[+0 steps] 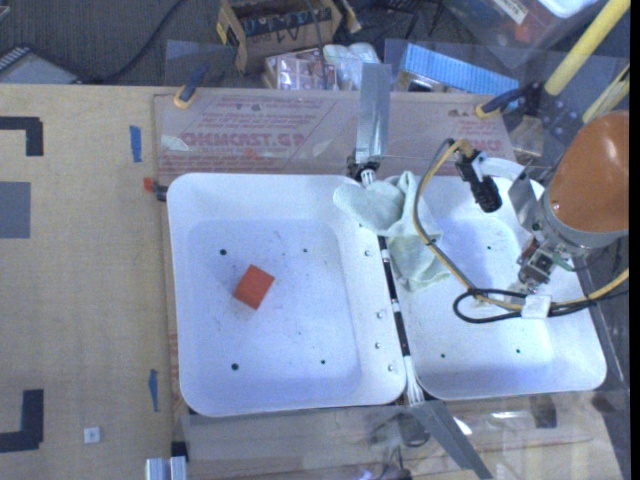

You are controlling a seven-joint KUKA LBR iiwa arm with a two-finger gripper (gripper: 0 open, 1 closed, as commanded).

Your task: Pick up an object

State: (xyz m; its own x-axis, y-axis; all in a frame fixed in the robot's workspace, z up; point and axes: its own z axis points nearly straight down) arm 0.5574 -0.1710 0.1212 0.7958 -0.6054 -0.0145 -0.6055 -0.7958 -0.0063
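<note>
The two shallow white plastic bins (300,388) look smooth and faintly glossy, resting on a matt, pale wooden bench top (80,298). Left of the gripper (535,268), a soft, crumpled pale cloth (395,223) drapes over the bins' shared edge, and farther left lies a small matt orange-red block (254,287).

From my feed the arm (590,183) comes in from the right, orange band up top with the grey wrist below it. The gripper (535,278) hangs low at the right side, pointing down and a bit left. 1 yellow cable (432,183) loops off the wrist.
</note>
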